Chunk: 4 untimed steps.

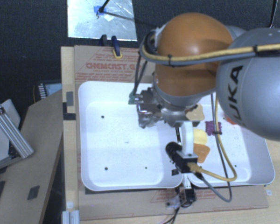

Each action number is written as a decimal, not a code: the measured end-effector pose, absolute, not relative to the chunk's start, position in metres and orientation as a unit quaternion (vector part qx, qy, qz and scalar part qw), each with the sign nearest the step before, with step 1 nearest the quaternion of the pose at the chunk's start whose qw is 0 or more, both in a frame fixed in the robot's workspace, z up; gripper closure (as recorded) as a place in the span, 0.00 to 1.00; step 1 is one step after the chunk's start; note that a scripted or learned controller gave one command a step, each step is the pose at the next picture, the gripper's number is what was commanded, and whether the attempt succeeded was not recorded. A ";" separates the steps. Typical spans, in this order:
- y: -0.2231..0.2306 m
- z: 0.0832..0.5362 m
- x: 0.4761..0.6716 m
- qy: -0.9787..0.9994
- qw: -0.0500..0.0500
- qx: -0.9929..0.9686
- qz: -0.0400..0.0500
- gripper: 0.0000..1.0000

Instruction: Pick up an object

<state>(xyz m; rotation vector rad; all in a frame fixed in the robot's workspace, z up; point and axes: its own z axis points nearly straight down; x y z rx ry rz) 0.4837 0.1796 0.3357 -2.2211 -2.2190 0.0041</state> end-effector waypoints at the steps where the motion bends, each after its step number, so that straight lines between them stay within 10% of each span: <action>1: 0.009 0.424 0.549 -0.703 -0.006 -0.712 -0.002 1.00; 2: -0.019 0.371 0.484 -0.706 0.002 -0.708 0.002 1.00; 4: 0.103 0.495 0.487 -0.710 -0.003 -0.704 -0.007 1.00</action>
